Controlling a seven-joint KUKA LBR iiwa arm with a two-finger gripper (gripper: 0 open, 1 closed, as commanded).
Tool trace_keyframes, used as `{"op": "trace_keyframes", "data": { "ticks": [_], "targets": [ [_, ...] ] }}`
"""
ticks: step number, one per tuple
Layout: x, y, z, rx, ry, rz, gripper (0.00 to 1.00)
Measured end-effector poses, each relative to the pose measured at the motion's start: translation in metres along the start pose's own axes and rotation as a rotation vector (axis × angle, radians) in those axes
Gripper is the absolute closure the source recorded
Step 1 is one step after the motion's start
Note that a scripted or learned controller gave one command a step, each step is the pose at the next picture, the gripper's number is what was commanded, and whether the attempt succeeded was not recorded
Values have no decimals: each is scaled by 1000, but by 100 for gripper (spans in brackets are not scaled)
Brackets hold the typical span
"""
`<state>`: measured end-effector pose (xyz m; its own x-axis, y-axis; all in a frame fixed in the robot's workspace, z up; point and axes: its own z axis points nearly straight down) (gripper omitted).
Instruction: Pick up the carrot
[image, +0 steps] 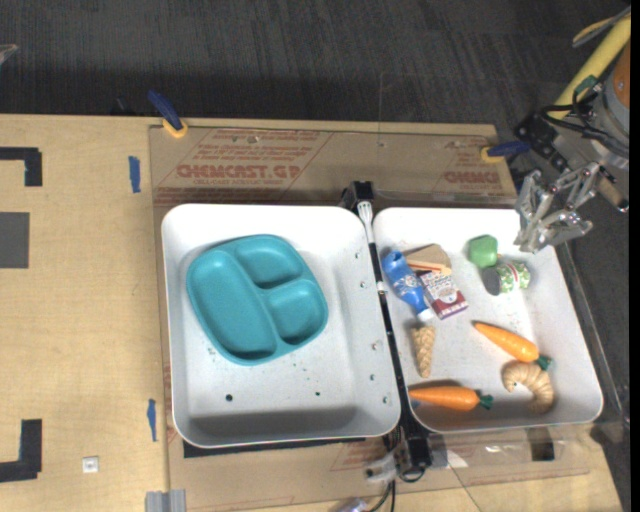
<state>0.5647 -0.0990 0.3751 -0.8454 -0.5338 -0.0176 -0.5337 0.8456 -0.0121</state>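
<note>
Two orange carrots lie in the right bin (585, 385). One carrot (508, 341) lies slanted near the right wall, its green top toward the lower right. The other carrot (447, 397) rests flat along the front wall with its green end to the right. My gripper (545, 222) hangs over the bin's far right corner, up and to the right of both carrots and well apart from them. Its metal fingers stand open and hold nothing.
The right bin also holds a green block (482, 250), a green-and-white can (508, 277), a blue bottle (406, 283), a red carton (444, 294), a bread slice (428, 258), a cone (425, 347) and a croissant (530, 383). A teal divided plate (258, 296) lies in the left bin (190, 400).
</note>
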Motion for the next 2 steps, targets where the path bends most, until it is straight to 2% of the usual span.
{"op": "trace_keyframes", "data": {
  "ticks": [1, 2],
  "targets": [
    [1, 1, 5, -8, 8, -1, 0],
    [11, -29, 108, -16, 12, -260, 0]
  ]
}}
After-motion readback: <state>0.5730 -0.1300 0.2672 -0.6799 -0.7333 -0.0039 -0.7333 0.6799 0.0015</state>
